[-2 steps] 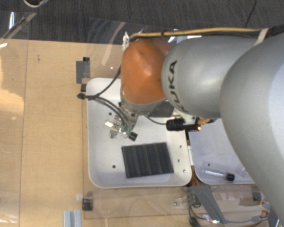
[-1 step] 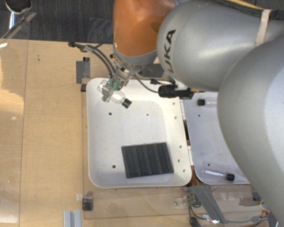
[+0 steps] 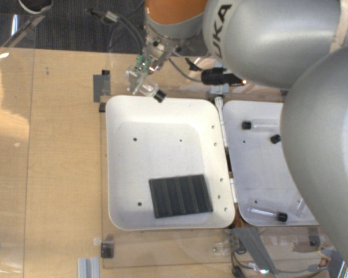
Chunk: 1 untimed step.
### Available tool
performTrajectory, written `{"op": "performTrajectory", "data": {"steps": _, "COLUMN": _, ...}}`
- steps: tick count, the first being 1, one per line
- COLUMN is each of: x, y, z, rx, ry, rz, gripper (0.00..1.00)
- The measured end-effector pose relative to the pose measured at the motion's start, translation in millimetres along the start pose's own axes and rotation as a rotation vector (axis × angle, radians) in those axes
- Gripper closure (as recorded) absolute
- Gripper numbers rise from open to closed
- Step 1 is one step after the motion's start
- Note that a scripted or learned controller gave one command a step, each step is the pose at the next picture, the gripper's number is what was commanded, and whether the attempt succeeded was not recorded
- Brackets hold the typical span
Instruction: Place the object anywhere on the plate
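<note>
Hanging over the back edge of the left bin (image 3: pixel 119 155), the gripper (image 3: pixel 144 80) is too blurry to tell open from closed. A dark ridged plate (image 3: pixel 180 196) lies inside.

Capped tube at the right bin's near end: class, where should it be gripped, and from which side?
Probably mid-body on the clear tube, away from its black cap, coming from above: it lies flat beside the right bin's near wall, so pinch across its narrow width.
</note>
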<state>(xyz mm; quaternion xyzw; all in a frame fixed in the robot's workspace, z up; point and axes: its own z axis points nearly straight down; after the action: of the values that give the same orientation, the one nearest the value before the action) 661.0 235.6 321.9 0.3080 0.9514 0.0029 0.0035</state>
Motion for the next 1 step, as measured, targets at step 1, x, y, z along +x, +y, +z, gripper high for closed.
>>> {"op": "performTrajectory", "data": {"steps": 1, "x": 7.7, "y": -26.0, "z": 206.4, "rx": 0.006, "ry": 0.005, "rz": 0.043, "gripper": 1.0}}
